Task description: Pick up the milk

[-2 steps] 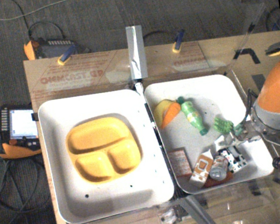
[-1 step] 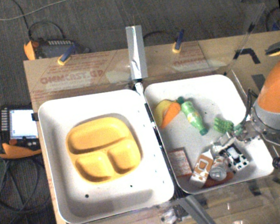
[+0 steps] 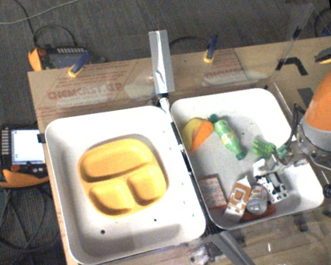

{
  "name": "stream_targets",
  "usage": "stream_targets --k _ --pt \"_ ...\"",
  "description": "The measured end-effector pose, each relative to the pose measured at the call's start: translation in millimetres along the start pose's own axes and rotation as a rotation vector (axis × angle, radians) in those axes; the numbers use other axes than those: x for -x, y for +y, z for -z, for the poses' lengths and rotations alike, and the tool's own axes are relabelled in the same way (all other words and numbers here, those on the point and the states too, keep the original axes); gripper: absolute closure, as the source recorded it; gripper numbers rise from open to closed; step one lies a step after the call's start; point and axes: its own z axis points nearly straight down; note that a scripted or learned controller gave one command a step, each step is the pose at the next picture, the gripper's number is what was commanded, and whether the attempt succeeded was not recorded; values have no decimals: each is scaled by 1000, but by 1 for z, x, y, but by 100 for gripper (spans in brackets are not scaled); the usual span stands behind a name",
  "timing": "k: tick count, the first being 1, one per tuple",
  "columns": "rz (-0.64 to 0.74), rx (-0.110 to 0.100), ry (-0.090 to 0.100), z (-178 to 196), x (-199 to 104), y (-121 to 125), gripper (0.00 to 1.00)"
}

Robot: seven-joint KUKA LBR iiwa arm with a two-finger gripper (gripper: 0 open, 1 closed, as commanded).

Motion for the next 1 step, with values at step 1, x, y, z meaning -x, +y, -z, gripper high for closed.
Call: stream_targets --k 1 --pt "0 0 0 0 0 0 0"
